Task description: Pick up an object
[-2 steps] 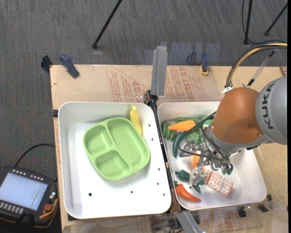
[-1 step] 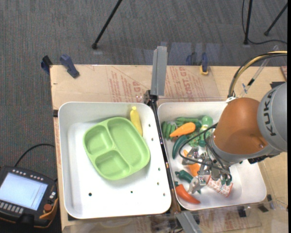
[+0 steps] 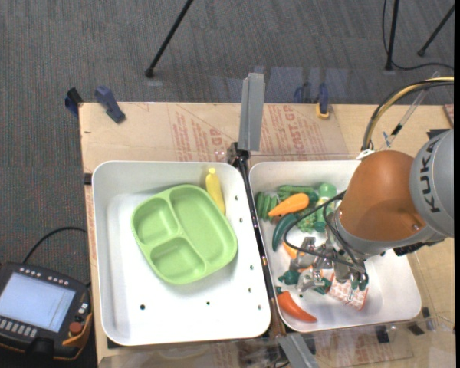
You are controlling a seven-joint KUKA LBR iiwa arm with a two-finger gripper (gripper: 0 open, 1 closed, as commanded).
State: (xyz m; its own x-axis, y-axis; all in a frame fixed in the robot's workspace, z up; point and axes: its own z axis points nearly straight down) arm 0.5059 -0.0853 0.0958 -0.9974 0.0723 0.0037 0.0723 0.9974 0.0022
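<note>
Your gripper [image 3: 327, 271] sits low in the right bin [image 3: 402, 297], near its front edge, among a heap of toy vegetables; whether it is released or clenched on anything you cannot tell, since metal parts and the orange wrist band [image 3: 376, 198] crowd the spot. Just beside it toward the front right corner lies a red-and-white patterned packet [image 3: 348, 293], possibly touching the tool. A red pepper [image 3: 295, 306] lies at the front edge, left of the gripper. Toward the back left of that bin you have an orange carrot [image 3: 289, 205] resting on green vegetables [image 3: 299, 194].

The left bin [image 3: 115, 282] carries a green divided plate [image 3: 184, 233] in its middle and a yellow banana [image 3: 215, 190] against the back right edge.

To do this step well, you probably want one piece centred under the tool before closing, so choose the packet or pepper, which lie apart from the heap. Lift straight up and check for something hanging before moving off.
</note>
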